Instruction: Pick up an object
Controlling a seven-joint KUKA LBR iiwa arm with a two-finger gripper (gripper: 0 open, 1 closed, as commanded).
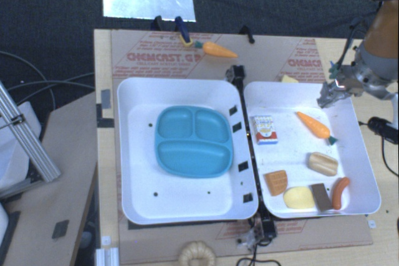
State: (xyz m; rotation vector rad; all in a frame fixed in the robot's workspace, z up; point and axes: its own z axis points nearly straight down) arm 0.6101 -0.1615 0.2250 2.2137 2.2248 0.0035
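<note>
In the right bin (368, 165) lay a carrot (312, 124) aslant, a small printed box (264, 129), a bread roll (323, 164), a brown wedge (277, 182), a yellow lump (299, 198), and a sausage (340, 192).

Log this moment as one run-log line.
gripper: above right bin's far edge, nothing seen held | right bin: carrot, small box, bread roll, sausage | left bin: blue divided plate | pick: not done

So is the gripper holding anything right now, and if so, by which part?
Nothing is held. The gripper hangs above the far edge of the right bin with nothing between its fingers; the nearest item, the carrot, lies apart from it on the bin floor.
</note>
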